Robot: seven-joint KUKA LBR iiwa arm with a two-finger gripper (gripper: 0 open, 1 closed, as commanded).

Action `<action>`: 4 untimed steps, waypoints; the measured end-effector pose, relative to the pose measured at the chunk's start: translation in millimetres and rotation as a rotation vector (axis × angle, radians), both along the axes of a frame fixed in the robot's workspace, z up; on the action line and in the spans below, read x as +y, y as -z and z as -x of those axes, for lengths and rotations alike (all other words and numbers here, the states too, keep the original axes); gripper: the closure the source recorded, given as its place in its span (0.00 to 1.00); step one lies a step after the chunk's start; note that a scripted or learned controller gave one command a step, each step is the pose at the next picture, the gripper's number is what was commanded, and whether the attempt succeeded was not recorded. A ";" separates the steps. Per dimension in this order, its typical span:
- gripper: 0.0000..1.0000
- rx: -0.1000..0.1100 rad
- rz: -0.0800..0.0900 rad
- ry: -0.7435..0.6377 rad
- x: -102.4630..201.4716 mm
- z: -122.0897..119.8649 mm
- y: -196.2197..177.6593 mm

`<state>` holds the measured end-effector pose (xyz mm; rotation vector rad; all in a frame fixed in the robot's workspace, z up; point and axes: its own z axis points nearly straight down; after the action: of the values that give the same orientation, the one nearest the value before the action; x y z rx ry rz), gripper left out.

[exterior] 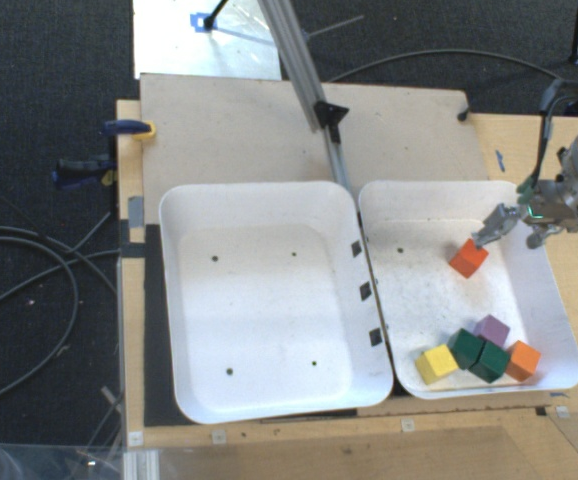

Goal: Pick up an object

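Observation:
An orange-red cube lies in the right bin, toward its upper right. My gripper hovers just right of and above it, open, with one fingertip close to the cube's top corner. The cube is outside the gap between the fingers. In the bin's near right corner sits a cluster: a yellow cube, two dark green cubes, a purple cube and an orange cube.
The left bin stands beside the right one, with black clips along the shared wall. A slanted metal rod crosses above the back board. Cables lie on the floor at left.

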<state>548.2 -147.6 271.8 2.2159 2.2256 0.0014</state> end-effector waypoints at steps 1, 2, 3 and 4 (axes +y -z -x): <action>0.00 0.000 0.003 0.002 -66.1 -96.7 106.8; 0.00 0.004 -0.002 0.003 -66.2 -70.2 184.3; 0.00 0.004 -0.001 0.001 -35.8 -38.6 181.6; 1.00 -0.003 0.001 0.000 -37.6 -41.0 170.2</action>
<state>589.3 -185.2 101.5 2.2144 2.2231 0.0040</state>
